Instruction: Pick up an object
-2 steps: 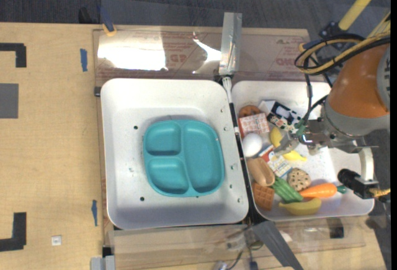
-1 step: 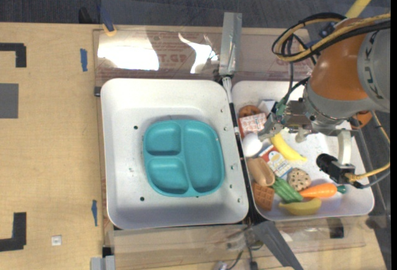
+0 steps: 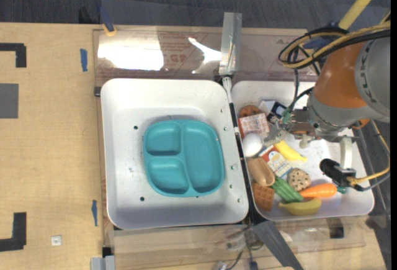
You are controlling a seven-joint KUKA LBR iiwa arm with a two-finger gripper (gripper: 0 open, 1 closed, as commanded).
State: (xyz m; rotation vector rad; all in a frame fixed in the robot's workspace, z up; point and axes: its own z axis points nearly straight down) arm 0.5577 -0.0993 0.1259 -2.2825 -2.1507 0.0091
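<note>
Hand (image 3: 280, 129) sits low inside the right bin (image 3: 365, 203), over its upper-middle area, with the arm (image 3: 347, 85) coming in from the view's right. The wrist covers most of the hand, so I cannot tell whether it is wide or narrow, nor whether it has anything in it.

Candidate objects, all in the same bin as the hand, placed relative to it as I see them:
- yellow banana (image 3: 289, 151) — just below the hand and the closest item; I cannot tell whether they touch.
- white egg (image 3: 251, 146) — just beside the hand on the divider side, slightly lower.
- red-brown packet (image 3: 253, 121) — beside the hand on the same side, slightly higher, next to the egg.
- printed card (image 3: 280, 165) — below the hand, under the banana's lower end.
- bread roll (image 3: 260, 171) — below the egg, near the hand but apart from it.
- cookie (image 3: 298, 179), green vegetable (image 3: 286, 191), waffle (image 3: 263, 197), carrot (image 3: 319, 190) and a second yellow piece (image 3: 302, 206) — clustered against the bin's near wall, well below the hand.

The left bin (image 3: 118, 138) holds a teal divided plate (image 3: 184, 157), across the divider and well apart from the hand. Both bins rest on the surface (image 3: 43, 138).
</note>
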